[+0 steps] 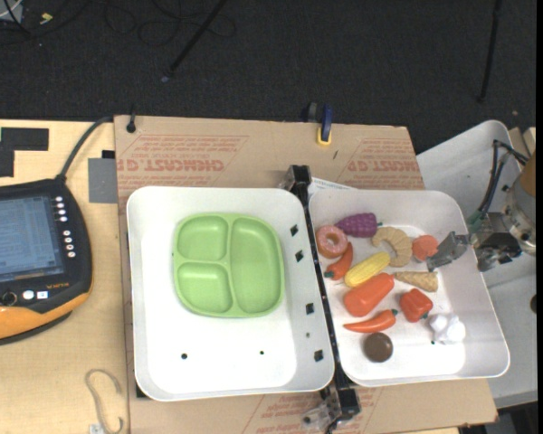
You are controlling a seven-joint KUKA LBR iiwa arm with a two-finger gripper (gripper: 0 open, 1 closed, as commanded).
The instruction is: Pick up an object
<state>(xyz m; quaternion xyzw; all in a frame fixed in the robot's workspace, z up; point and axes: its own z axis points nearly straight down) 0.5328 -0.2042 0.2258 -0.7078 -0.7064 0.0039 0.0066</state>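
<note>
My gripper poised at the right white bin's edge, beside the toy food

I cannot tell its state; nearest candidates are the round orange plastic fruit and tan wedge, loosely heaped, so any approach risks neighbours

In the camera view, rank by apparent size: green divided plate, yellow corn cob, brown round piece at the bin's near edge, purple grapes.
1. Green divided plate, by far the largest.
2. Yellow corn cob.
3. Purple grapes, close to the corn; unsure.
4. Brown round piece, smallest.
</note>
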